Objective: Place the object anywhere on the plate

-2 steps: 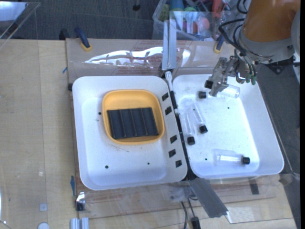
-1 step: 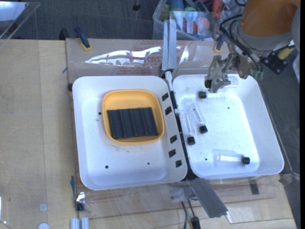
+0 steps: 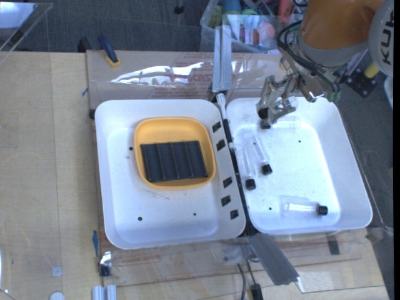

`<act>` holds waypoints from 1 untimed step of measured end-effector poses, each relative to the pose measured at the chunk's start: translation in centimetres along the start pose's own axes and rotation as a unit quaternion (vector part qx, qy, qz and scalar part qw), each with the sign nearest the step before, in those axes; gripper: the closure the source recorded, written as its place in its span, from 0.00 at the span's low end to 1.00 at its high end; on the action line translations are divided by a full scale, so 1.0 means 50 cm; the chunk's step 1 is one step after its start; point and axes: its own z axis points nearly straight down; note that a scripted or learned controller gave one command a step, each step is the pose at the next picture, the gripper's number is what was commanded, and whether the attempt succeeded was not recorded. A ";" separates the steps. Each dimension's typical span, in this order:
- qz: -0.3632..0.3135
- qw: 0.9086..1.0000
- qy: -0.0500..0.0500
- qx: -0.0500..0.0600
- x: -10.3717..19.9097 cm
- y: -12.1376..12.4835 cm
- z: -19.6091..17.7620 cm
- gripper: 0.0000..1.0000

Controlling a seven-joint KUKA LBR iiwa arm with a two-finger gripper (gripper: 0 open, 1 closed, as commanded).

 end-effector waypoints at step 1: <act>-0.137 0.991 0.001 -0.001 -0.016 0.045 0.008 1.00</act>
